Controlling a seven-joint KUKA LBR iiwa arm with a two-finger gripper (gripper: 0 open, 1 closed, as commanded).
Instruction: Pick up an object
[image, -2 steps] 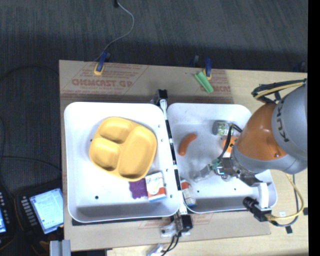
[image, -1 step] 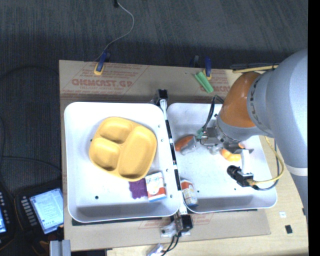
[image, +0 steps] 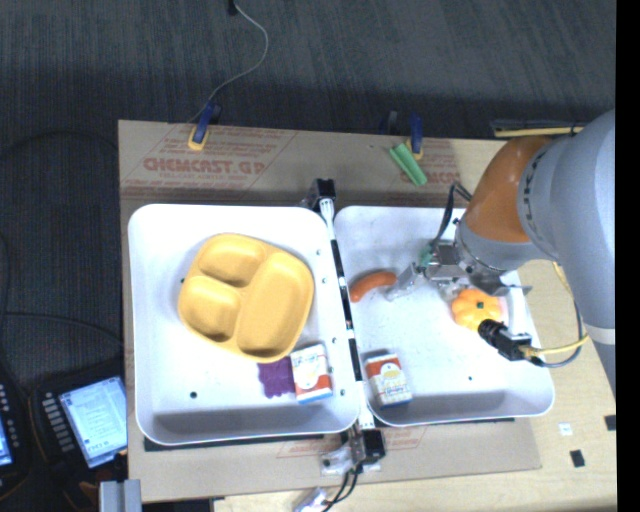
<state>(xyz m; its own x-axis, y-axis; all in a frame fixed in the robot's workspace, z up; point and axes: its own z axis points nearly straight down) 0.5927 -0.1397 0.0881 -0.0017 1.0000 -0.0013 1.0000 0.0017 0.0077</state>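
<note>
- The orange sausage-shaped toy (image: 372, 283) lies in the right bin (image: 440, 400), close to the bin's left wall and nearer the far wall than the near one.
- Its long axis runs along the bin floor from left to right, and the right end is a little higher in the view, pointing toward the gripper (image: 420, 272).
- The gripper is just to the right of the toy, low over the bin floor; whether it touches the toy I cannot tell.
- The fingers are small and blurred against the white floor, so I cannot tell if they are spread or pressed together.
- The grey arm (image: 570, 210) with its orange band covers the far right corner of the right bin.
- A yellow-orange round thing (image: 470, 306) sits under the wrist near the right wall, partly hidden by a black part and a cable.
- A small red and white box (image: 387, 378) stands at the near left corner of the right bin.
- The middle of the right bin floor is bare.
- In the left bin (image: 160, 400), a big yellow tray with compartments (image: 246, 294) fills the middle; a purple piece (image: 275, 376) and a second small box (image: 311, 372) sit by the near right corner.
</note>
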